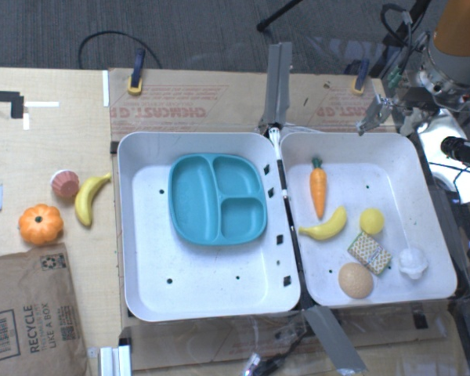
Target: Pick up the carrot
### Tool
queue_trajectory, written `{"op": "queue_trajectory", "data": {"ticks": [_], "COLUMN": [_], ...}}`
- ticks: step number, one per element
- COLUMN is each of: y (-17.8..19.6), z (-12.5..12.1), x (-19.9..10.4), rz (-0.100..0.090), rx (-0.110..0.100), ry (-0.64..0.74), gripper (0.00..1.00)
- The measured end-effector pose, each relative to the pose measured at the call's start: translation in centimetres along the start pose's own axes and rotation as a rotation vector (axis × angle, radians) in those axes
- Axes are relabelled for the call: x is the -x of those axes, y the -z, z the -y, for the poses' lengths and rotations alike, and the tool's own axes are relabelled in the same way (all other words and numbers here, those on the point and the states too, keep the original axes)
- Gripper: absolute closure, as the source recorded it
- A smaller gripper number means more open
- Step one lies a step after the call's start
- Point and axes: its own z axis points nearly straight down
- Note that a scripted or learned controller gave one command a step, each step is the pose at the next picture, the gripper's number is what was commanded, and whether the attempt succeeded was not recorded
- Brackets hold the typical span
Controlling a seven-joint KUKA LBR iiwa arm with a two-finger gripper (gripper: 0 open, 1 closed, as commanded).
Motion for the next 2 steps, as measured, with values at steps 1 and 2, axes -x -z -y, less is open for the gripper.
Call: {"op": "queue_trajectory", "data": {"ticks": [1, 2], "y": [-9.5, -18.8], "z": [6.9, 5.3], "x": [-5.9, -1.5], "rz": [0.000, 0.000], "rx": [-0.003, -0.001], "ry": [0.082, 0.057], "gripper": [0.00, 0.00]}}
